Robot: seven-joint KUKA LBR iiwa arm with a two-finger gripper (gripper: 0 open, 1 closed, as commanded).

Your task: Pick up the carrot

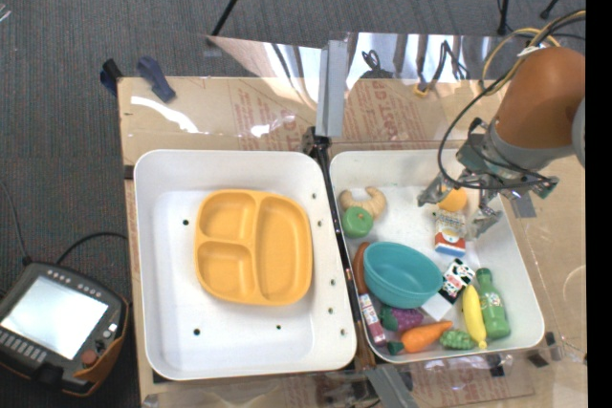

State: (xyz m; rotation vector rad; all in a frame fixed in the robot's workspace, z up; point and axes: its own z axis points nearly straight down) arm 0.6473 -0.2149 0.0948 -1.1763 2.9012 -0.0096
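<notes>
Find the carrot [426,336] at the near edge of the right bin [532,299], lying on its side, orange tip toward the right, green end toward the left. Note green grapes [460,339] touching its tip, and a banana [472,313] just behind those, beside a green bottle [493,304] on the right. Note a purple item [403,318] just behind the carrot's left half and a small tube [371,316] against the bin's left wall. Further back, see a teal bowl [402,272] upright, with a red item [360,263] at its left rim and a black-and-white carton [457,279] at its right. Beyond the bowl, locate a green apple [358,222] and a croissant [363,201] near the far left corner. Locate the gripper [464,210] over the far right part of the same bin, well apart from the carrot, below the grey arm [535,105] with its orange band. Read the fingers [432,197] as spread apart, straddling a small orange-yellow piece [455,201]; cannot tell whether touching it. Note a white and red item [449,241] just in front of the gripper. In the left bin [143,205], see a yellow divided plate [255,246] lying flat near the middle. Outside the bins, at the near left, note a screen unit [53,325] on the floor; at the far left of the bench, a blue clamp [153,77].
</notes>
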